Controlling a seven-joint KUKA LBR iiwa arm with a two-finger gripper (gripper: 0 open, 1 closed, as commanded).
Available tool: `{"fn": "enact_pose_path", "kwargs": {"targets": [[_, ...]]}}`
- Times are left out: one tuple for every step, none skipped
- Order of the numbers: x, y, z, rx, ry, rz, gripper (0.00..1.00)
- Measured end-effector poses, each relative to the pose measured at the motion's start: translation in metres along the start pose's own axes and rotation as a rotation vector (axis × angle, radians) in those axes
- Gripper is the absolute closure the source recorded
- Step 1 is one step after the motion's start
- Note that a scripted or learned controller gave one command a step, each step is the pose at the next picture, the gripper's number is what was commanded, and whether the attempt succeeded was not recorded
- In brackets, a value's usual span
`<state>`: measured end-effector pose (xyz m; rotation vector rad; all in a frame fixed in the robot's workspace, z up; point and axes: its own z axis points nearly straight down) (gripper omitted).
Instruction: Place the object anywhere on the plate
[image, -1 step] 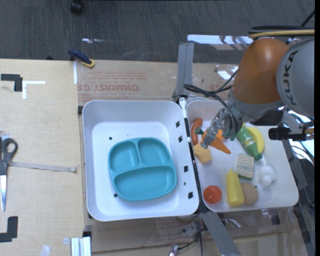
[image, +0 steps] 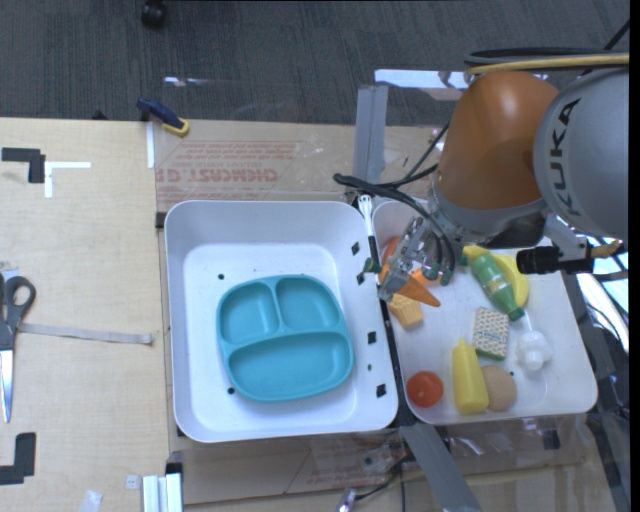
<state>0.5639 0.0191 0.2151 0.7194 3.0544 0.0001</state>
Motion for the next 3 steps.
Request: {"fn": "enact_pose_path", "kwargs": {"targets": [[0.066,0.083,0.014,0.001,0.002,-0.108,1.0],[0.065,0.083,0.014,0.001,0.002,-0.108,0.0],[-0.014,0.06,-0.122,-0.001,-0.002,-0.063,0.0]]}}
